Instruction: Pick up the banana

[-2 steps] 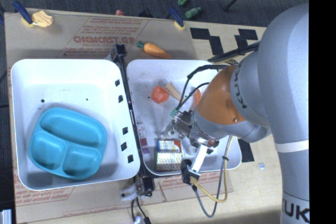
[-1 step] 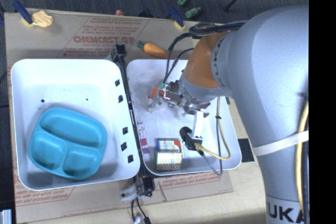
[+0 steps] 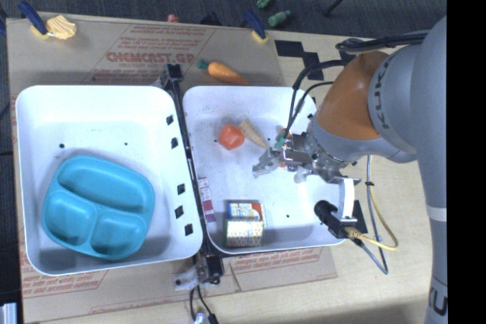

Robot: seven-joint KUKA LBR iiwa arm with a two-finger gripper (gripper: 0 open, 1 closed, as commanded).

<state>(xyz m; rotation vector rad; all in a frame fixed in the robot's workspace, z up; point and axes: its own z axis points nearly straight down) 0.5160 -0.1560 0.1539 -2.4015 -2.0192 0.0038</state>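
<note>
The gripper hangs low in the right bin; whether it is wide or narrow I cannot tell. The banana, if that pale tapered piece is it, lies just up-left of it, long axis slanting down-right toward it; a tomato touches its left side; a box sits nearer the front wall.

The arm hides the right bin's edge.
</note>
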